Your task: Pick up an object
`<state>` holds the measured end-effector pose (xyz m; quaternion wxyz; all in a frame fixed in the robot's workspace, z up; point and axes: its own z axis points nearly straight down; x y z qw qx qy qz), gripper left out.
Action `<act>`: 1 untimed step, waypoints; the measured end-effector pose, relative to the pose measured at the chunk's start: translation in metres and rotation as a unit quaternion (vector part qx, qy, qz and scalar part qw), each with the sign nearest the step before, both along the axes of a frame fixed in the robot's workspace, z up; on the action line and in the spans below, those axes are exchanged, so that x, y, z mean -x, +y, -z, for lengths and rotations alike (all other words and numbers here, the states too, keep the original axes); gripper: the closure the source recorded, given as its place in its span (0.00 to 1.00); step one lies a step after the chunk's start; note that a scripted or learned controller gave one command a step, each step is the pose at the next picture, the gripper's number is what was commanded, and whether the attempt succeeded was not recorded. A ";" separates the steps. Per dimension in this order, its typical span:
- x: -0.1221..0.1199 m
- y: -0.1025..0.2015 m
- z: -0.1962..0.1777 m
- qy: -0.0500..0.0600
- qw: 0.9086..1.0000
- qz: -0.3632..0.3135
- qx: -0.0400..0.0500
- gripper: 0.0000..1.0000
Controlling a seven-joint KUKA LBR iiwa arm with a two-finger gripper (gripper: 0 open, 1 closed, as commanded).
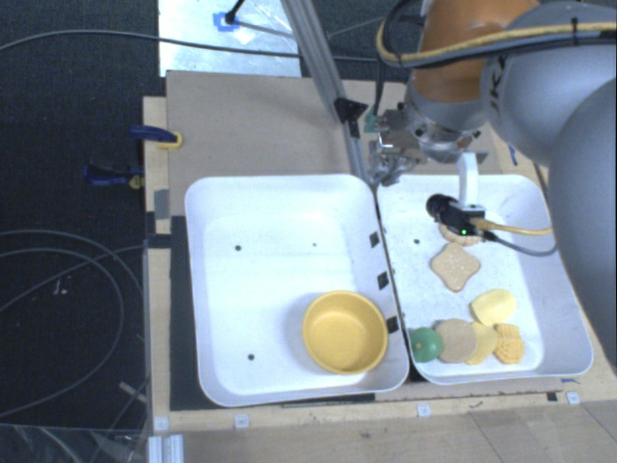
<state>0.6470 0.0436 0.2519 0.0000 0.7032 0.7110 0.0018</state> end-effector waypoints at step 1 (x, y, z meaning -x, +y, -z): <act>-0.007 0.053 0.020 0.001 1.000 0.000 0.000 1.00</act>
